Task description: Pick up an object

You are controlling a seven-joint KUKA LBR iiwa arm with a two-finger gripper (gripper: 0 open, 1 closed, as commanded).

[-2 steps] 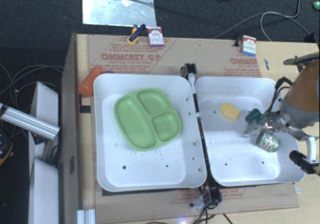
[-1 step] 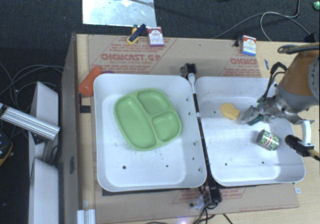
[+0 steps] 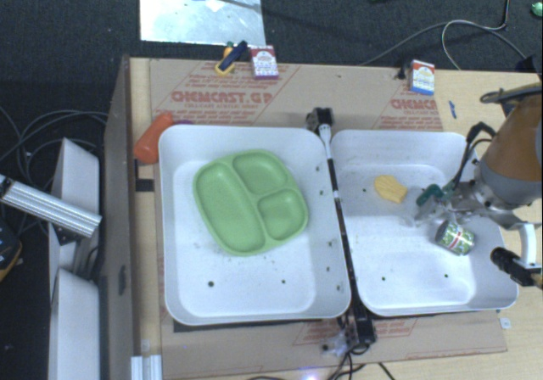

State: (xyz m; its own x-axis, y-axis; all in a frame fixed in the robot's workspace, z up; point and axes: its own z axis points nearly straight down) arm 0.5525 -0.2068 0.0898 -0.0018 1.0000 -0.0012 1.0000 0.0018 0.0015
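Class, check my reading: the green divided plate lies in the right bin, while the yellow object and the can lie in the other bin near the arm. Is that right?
Not quite. The camera view shows the green divided plate in the left bin; the yellow object and the can lie in the right bin, near the arm.

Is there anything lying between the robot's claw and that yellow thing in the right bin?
Nothing visible blocks it: the gripper sits just right of the yellow object, with bare bin floor between. The can lies off to the side.

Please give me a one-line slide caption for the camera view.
Arm reaches into right bin near a can and yellow object; green tray in left bin.
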